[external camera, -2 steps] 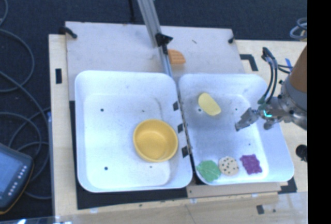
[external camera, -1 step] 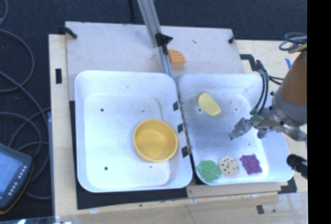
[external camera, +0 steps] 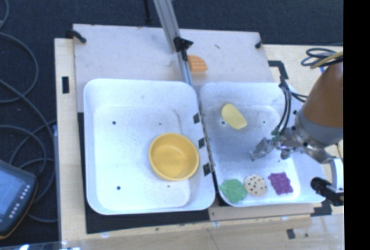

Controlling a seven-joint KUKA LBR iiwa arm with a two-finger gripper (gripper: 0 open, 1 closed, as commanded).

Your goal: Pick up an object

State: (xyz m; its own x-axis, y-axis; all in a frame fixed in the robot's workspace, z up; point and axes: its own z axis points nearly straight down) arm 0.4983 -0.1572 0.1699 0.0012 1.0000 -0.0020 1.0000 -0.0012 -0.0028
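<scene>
Camera view: pincer (external camera: 261, 149) state unreadable, hovering in right bin (external camera: 254, 93); descend squarely over cookie (external camera: 255, 185) at five o'clock.

The arm (external camera: 324, 107) comes in from the right edge, its broad orange band uppermost and the grey wrist below it; dark cables run down its left side; the wrist leans leftward and downward over the right half of the right bin (external camera: 263, 93); the gripper (external camera: 260, 149) juts out to the left from the wrist, low above the bin floor, grey and angled; whether it is parted or closed is too small to tell.
</scene>
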